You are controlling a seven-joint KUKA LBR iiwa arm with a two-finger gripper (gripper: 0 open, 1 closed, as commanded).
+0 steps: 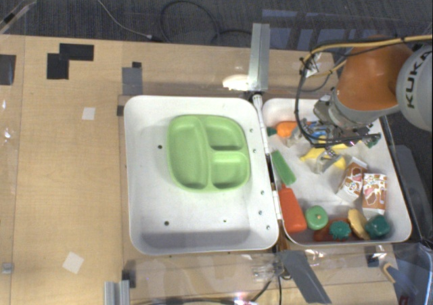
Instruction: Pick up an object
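Note:
My gripper (329, 155) reaches down into the right bin (399, 202) from under the orange wrist band, its tip right over a yellow toy (312, 155) in the bin's upper middle. The wrist body hides the fingers. An orange piece (287, 129) lies just left of the gripper. A green pickle-shaped toy (283, 168) and an orange carrot (292, 208) lie along the bin's left wall. A small printed carton (363, 186) sits to the right. A green round toy (316, 217), a red piece (322, 233), a teal piece (339, 230), a yellow one (356, 222) and a dark green one (379, 226) crowd the bin's front.
The left bin (149, 222) holds a green divided plate (207, 152). A metal post (258, 57) stands behind the divider between the bins. Black cables loop beside the wrist.

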